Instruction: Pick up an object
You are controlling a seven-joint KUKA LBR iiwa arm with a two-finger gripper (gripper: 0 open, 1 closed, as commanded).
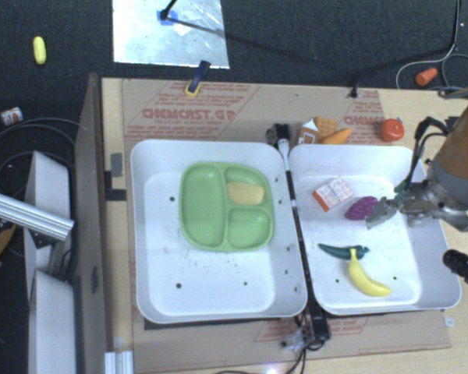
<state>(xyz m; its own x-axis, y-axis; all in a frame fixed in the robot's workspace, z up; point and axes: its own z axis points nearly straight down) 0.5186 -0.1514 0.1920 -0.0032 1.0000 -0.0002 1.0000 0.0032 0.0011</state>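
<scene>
The gripper (381,211), its state not discernible, is seen touching the purple grapes (361,207), which lie at nine o'clock from it.

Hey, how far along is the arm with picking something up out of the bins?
Nothing looks picked yet. The purple object, box, green pepper and banana all lie on the right bin floor. In hand: the end effector is low in that bin, right beside the purple object, apparently going for it. Left: getting a grip and lifting it off the floor.
</scene>
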